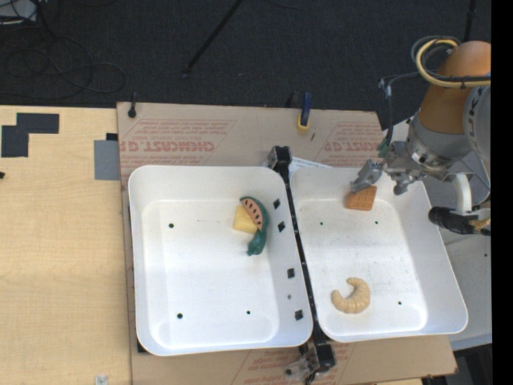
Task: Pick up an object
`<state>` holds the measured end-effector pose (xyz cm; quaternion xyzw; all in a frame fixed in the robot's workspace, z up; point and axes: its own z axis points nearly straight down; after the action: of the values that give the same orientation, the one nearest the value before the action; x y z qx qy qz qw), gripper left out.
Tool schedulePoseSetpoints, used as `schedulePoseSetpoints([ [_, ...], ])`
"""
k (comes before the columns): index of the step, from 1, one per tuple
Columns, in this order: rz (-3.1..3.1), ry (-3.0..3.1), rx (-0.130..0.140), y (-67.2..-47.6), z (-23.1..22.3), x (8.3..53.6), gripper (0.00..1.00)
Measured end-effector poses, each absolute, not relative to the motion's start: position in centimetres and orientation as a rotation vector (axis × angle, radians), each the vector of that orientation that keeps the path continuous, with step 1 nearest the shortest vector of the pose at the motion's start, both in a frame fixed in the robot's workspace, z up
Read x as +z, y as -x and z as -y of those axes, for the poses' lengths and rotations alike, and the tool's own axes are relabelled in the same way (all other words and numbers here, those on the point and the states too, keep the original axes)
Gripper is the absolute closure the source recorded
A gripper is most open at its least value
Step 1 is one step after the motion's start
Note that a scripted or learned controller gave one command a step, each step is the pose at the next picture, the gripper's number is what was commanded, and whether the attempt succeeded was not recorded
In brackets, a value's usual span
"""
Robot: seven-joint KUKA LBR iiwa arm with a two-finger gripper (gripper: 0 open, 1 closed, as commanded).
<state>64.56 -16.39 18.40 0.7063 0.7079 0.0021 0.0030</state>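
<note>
Lying nearest the camera in the right bin [437,295] is a pale croissant [353,295], curled on the floor towards the front, well apart from everything else. Across the black divider [292,247], the left bin [160,311] is seen to hold a yellow wedge [244,219] with a red-striped melon slice [255,209] touching it and a small green piece [256,242] just below; these are clustered near the divider, far from the arm's side.

Further back, at the rear wall of the right bin, an orange-brown block [361,199] is seen tilted against the rim, directly under the pincer [373,177]. The block appears to be touched by the fingertips, but whether it is gripped between them cannot be told, nor how far they are parted. The block is judged to be the thing aimed at, since it is closest to the arm [449,111], which is reached in from the right over the table [56,255].
</note>
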Motion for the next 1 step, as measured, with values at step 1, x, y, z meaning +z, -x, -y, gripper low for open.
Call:
schedulePoseSetpoints([
  [1, -2.224, -2.227, -0.007, -61.06, 18.64, 8.23, 0.00],
])
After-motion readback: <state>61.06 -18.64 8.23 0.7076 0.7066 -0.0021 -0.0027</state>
